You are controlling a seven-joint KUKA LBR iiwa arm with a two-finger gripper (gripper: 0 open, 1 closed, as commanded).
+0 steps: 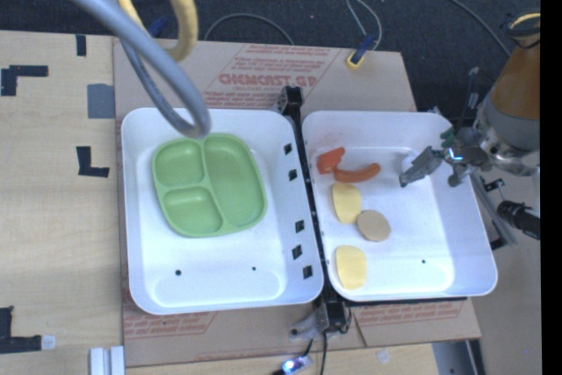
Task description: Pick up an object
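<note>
Claw (436, 166) open, empty, above right bin (465, 255). Orange sausage (356, 174) nearest: likely light, smooth plastic; grasp across narrow middle.

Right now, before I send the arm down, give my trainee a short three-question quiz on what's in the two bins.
1. True or false: the green divided plate lies in the right bin.
2. Which item in the right bin lies nearest the camera view's bottom edge? A) the orange sausage-shaped piece B) the tan round piece C) the lower yellow piece
3. Fill in: the gripper hangs over the ___ bin, near its right side.

Key: 1. False, it lies in the left bin. 2. C. 3. right.
</note>
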